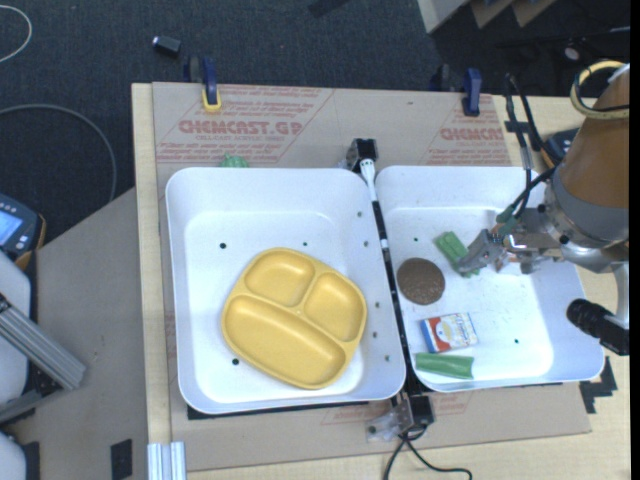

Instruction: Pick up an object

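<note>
Camera view: looks down at a slant on two white bins side by side on a bench.
Left bin [190,268]: carries a yellow divided plate [293,315] lying flat near its middle.
Right bin [560,363]: carries four small things: a green block [451,248], a brown disc [421,281], a small printed packet [448,332] and a flat green piece [444,366] at the near rim.
Arm: reaches in from the right, orange band above the wrist.
Gripper [478,259]: low over the right bin, its tip just beside the green block, perhaps touching it.
Fingers: too blurred and dark to say whether they are spread or closed, and nothing can be made out between them.
Likely target: the green block, judged by closeness alone.
Done so far: the approach appears made; no object looks lifted, all four rest on the bin floor.
Left to do: close on one object and raise it clear of the bin.
</note>
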Robot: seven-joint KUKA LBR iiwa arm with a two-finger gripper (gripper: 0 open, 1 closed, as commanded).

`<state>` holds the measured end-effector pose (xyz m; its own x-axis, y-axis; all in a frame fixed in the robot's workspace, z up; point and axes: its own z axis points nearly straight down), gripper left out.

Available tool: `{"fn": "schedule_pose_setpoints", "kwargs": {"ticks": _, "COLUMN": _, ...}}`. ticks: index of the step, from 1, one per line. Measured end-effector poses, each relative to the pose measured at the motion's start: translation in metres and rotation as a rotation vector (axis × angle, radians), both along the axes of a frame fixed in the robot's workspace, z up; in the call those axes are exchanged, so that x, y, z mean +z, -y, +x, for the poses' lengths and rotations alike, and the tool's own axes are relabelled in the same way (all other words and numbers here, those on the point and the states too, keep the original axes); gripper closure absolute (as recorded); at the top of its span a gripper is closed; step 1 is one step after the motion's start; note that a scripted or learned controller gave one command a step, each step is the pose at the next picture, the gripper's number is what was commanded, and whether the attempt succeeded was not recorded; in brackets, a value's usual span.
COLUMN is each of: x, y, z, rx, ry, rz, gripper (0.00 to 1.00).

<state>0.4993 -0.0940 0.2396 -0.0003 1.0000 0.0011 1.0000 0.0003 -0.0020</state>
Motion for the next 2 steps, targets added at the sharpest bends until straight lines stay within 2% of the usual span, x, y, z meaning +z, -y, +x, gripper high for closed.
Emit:
{"fn": "schedule_pose_setpoints", "kwargs": {"ticks": 1, "x": 0.174, "y": -0.033, "z": -0.007, "rx": 0.005, "ry": 0.024, "rz": -0.002, "gripper": 0.00}}
{"fn": "schedule_pose_setpoints", "kwargs": {"ticks": 2, "x": 0.305, "y": -0.024, "z": -0.020, "rx": 0.001, "ry": 0.022, "rz": -0.003, "gripper": 0.00}}
